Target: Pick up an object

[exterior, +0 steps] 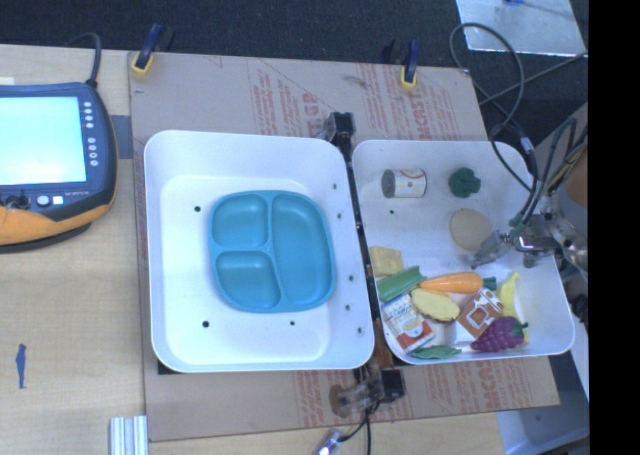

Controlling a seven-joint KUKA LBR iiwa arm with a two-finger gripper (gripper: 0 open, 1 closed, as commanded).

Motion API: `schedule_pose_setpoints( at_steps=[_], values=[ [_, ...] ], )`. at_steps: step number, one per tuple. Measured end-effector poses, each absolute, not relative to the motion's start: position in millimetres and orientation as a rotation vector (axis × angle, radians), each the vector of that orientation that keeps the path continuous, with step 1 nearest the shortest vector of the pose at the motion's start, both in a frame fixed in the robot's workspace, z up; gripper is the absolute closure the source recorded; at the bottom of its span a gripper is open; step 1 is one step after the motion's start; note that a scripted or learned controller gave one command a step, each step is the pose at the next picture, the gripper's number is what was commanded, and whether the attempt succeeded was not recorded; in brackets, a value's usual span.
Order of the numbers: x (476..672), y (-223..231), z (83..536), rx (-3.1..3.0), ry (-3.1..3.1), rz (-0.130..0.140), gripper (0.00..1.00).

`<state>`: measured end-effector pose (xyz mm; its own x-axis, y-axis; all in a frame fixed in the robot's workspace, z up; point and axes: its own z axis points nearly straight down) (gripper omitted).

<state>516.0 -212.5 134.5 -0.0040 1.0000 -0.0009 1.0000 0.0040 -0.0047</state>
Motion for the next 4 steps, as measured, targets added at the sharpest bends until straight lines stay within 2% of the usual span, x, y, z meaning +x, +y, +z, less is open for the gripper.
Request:
schedule_pose_setpoints(
  at_steps=[1,2,3,4],
  values=[
    [561.4,-211.8,91.3,-2.213,-2.227,0.005,0.00],
    [561.6,-213.1,102.0,-2.211,-2.231,0.007,1.00],
    [651.3,-205.4,180.0,-2.218,-2.226,0.000,1.00],
    [650.6,-205.6,178.9,-2.216,-2.225,0.002,0.00]
  ],
)
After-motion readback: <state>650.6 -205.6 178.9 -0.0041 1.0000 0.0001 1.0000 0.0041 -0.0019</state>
